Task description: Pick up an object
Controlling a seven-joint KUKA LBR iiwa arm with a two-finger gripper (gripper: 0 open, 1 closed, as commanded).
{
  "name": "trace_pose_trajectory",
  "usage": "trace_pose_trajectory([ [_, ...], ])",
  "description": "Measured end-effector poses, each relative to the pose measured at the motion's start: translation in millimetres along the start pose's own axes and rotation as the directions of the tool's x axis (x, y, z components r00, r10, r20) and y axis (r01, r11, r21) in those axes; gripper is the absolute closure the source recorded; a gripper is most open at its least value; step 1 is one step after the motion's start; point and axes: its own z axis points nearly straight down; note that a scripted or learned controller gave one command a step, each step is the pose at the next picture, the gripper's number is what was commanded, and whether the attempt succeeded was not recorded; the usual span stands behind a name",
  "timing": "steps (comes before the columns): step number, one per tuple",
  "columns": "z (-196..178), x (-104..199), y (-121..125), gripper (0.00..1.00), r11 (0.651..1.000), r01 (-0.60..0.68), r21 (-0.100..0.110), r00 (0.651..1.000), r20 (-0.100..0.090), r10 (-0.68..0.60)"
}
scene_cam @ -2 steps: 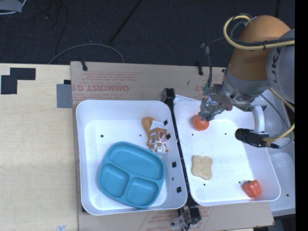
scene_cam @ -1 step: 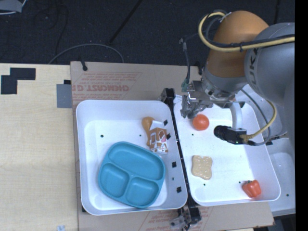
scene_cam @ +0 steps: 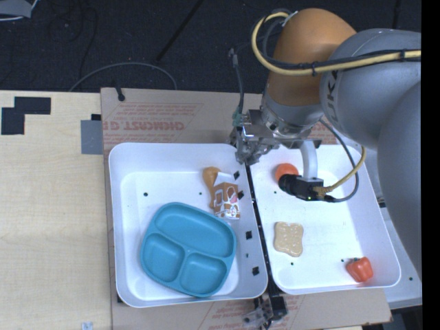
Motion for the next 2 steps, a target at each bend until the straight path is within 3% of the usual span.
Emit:
trace_pose_trajectory([
  [1,16.4,45.0,-1.3,1.00,1.000,0.000,0.004,1.000,0.000,0.000],
  [2,15.5,43.8,-1.2,0.00,1.000,-0.001,0.003,1.000,0.001,0.001],
])
